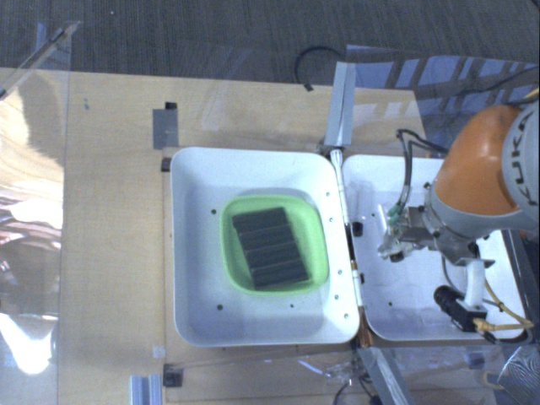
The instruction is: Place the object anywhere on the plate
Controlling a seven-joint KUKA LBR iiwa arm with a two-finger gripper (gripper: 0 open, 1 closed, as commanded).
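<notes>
One dark ridged rectangular block (270,248) lies flat, slightly angled, on green square plate (314,236) in left bin (194,251); gripper (395,236) over right bin (380,306), its state unclear.

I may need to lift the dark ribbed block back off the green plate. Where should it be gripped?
Judging by its pose, come straight down and pinch the dark ribbed block across its narrow width, on its long edges. It lies flat and slightly turned on the green plate, with room either side.

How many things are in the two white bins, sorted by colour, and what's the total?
Green: 1, the plate in the left bin
Dark grey: 1, the ridged block lying on the plate
Total: 2
The gripper hangs over the right bin.
</notes>
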